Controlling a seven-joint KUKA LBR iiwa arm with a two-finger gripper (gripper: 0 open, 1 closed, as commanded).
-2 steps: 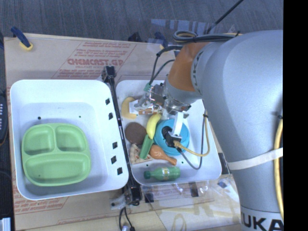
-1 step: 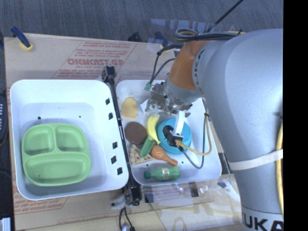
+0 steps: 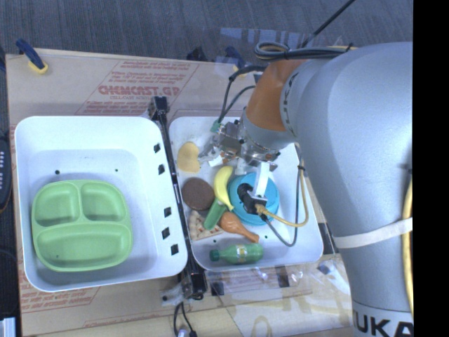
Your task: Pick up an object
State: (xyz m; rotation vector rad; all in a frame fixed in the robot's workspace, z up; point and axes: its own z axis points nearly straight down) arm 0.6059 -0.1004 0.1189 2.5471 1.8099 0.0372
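Gripper (image 3: pixel 245 161) is down inside the right bin (image 3: pixel 309 248), low over the pile. I can't tell if it's open or closed, since the wrist hardware blocks the tip, and nothing is visibly held. No object is picked yet. The closest candidate is the banana (image 3: pixel 223 184), just beside the gripper on the side toward the left bin and slightly nearer the camera. It leans against the blue bowl (image 3: pixel 270 201), which sits right under the tool. A brown disc (image 3: pixel 198 193) lies further out past the banana, a pale yellow piece (image 3: pixel 187 156) is out on that same side, an orange carrot-like piece (image 3: pixel 238 227) is below the bowl, and a green bottle (image 3: pixel 238 253) is furthest from the gripper, at the near wall. The green divided plate (image 3: pixel 82 223) is well apart in the left bin (image 3: pixel 28 139). My guess is the banana is a light, stiff, smooth plastic toy, so it could squirt out of a pinch. I'd take it across the narrow mid-body, not the tapered ends. The bowl rim next to it may get in the way.
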